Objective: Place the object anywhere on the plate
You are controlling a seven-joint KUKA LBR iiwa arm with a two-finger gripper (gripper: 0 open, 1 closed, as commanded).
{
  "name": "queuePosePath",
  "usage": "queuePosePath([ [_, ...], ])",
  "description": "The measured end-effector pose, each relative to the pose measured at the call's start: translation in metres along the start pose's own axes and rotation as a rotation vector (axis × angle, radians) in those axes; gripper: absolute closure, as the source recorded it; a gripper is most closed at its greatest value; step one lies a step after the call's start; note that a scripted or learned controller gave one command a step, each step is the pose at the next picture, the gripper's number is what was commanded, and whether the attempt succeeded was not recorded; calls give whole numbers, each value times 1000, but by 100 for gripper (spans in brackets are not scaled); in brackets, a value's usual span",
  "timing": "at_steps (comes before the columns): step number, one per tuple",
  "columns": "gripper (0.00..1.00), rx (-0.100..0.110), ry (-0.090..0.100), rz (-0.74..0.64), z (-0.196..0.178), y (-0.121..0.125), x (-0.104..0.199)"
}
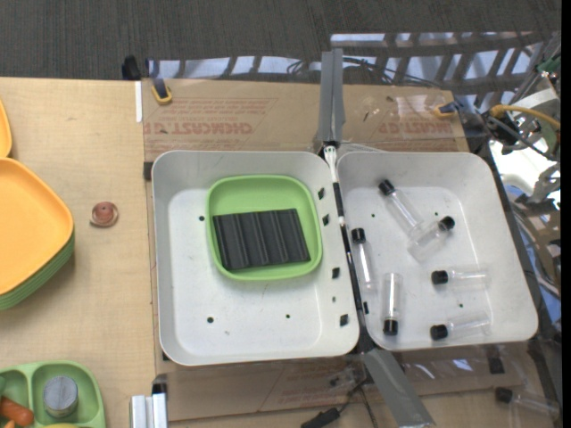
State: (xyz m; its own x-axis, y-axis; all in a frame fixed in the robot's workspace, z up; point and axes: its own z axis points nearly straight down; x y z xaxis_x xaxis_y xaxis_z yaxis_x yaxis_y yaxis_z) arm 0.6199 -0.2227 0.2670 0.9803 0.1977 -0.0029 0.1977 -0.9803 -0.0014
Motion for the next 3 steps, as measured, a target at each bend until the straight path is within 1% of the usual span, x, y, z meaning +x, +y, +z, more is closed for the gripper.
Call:
queuePosePath([
  [1, 0, 0, -2, -1, 12, -1, 0],
  [3, 0, 0, -3, 0, 17, -2, -10],
])
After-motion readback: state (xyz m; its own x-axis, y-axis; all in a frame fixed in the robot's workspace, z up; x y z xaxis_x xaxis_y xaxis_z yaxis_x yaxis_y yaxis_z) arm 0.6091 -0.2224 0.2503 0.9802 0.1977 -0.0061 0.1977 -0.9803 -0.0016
